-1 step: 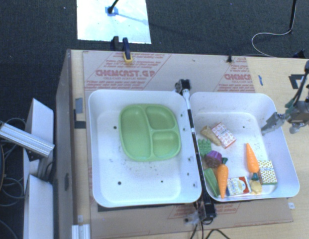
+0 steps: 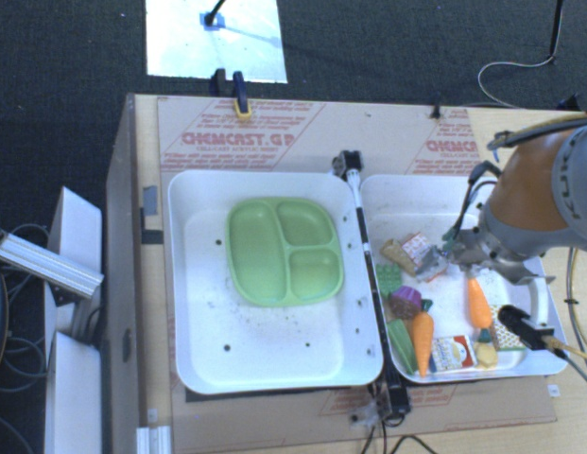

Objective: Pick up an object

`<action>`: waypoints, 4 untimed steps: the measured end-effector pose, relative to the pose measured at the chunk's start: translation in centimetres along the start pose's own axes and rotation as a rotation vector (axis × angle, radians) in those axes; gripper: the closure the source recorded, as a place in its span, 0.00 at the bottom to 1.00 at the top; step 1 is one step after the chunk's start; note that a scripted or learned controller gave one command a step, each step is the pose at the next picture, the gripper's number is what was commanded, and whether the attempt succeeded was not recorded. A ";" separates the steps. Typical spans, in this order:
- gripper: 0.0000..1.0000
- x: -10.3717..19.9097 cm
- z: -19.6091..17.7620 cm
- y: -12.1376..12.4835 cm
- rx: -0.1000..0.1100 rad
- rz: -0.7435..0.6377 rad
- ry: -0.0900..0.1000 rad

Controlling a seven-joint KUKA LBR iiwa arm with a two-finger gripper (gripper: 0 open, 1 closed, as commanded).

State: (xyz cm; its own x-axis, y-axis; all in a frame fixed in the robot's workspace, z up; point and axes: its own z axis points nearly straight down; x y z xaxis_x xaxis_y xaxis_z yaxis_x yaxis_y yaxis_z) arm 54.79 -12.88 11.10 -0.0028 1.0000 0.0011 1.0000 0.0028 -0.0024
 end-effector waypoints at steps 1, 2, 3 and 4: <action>0.00 4.1 2.7 0.6 -0.004 0.000 -0.001; 1.00 4.1 1.6 0.7 -0.005 0.001 -0.001; 1.00 6.9 -13.8 -6.0 -0.008 -0.001 -0.002; 1.00 0.8 -6.5 0.6 -0.003 0.002 -0.002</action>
State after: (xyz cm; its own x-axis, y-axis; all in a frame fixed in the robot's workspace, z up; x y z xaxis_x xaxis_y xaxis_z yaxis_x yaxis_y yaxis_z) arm 55.37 -12.12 17.61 -0.0008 1.0000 -0.0014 1.0000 0.0008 0.0001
